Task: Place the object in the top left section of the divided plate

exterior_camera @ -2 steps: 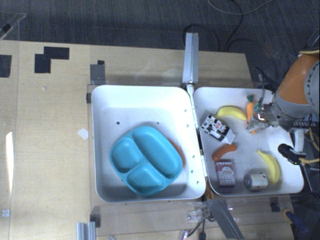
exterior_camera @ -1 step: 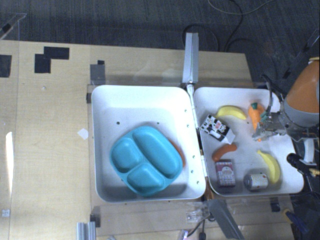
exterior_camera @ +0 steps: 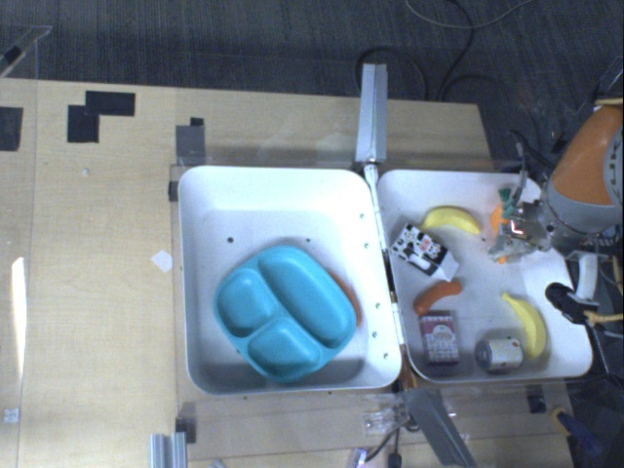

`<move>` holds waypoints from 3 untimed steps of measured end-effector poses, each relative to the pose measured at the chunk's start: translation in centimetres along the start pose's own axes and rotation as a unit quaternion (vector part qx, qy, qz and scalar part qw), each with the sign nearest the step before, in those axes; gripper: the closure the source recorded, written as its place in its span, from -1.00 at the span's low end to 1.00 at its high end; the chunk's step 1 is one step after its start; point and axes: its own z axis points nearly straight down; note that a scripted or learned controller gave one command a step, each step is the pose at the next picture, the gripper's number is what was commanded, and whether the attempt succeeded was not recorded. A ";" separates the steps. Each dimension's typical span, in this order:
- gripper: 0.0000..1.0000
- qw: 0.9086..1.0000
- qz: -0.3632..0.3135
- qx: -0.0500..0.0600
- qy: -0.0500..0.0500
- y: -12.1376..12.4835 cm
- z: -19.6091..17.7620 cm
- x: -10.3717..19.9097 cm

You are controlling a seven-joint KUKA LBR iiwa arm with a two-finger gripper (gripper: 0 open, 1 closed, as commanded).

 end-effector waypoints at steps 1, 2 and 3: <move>1.00 1.000 0.000 0.001 0.000 -6.0 -3.2 -0.9; 1.00 0.996 0.086 0.000 0.000 1.9 -10.5 2.4; 1.00 0.996 0.087 0.000 0.000 -2.2 -17.3 0.7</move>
